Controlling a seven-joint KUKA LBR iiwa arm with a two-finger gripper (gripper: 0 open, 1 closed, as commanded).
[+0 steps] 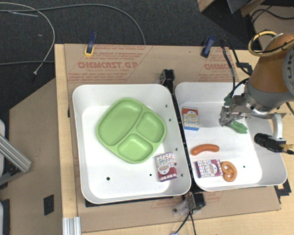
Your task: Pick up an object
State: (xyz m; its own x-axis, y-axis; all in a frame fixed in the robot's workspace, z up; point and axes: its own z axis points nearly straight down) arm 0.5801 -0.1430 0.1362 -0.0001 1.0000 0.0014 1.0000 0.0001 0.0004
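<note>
Your gripper (pixel 230 117) sits on a green thing (pixel 239 127) in the right bin (pixel 269 177); its grip and pointing you can't tell

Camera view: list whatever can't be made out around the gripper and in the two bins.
- Gripper: the wrist above covers its fingers, so their state can't be read.
- Green object beneath the gripper: partly covered by it; what it is and whether it is gripped are unclear.
- Small packets: print too small to read.
- Arm: cut off by the view's right edge.
</note>
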